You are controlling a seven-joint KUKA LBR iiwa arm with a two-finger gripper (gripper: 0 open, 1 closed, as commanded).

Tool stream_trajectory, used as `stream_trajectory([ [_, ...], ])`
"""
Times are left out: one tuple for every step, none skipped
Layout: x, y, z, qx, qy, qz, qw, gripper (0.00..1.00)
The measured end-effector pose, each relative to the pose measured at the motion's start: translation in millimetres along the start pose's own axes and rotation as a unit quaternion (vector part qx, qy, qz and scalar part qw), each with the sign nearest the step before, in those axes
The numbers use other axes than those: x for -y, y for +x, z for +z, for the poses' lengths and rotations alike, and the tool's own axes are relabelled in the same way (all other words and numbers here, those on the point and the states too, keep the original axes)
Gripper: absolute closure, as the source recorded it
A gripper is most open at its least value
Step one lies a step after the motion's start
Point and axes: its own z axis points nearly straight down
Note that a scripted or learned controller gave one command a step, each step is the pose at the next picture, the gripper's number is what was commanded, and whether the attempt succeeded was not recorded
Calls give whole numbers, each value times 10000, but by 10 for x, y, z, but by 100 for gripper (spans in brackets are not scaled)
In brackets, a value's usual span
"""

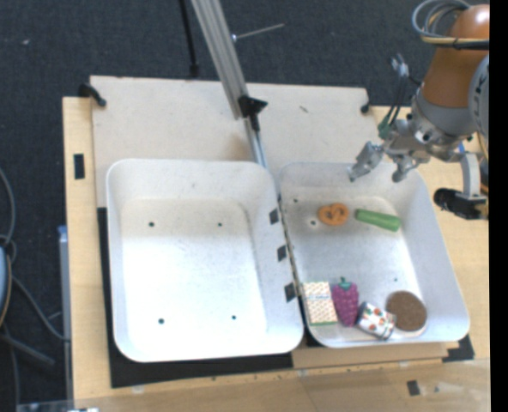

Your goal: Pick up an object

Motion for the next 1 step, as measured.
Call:
stream_trajectory([
  [20, -17, 633, -1, 1, 6, 10000, 0],
])
